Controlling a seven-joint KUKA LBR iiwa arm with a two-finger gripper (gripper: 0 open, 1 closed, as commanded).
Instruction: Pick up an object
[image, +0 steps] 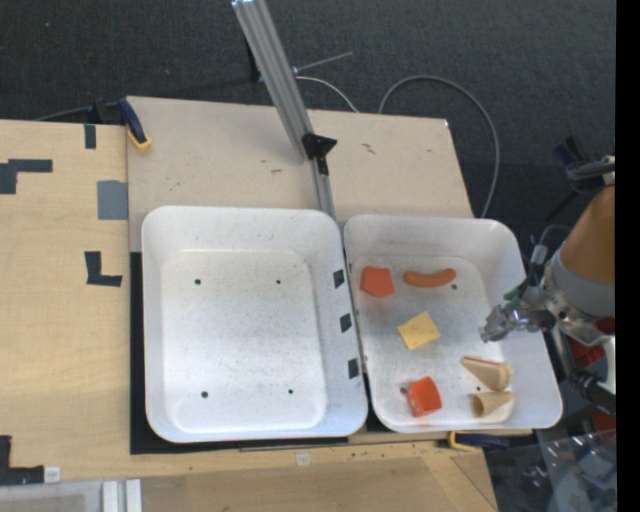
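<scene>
Claw at right bin's far-right side; grip state cannot be told.

Claw hangs over the right bin, nothing visibly between its tips. Objects lie in that bin: orange block, sausage, yellow wedge, red block, two tan cones nearest the claw.

My arm reaches in from the right, its orange band above the grey wrist. My gripper hangs low just inside the right edge of the right bin, holding nothing.
</scene>
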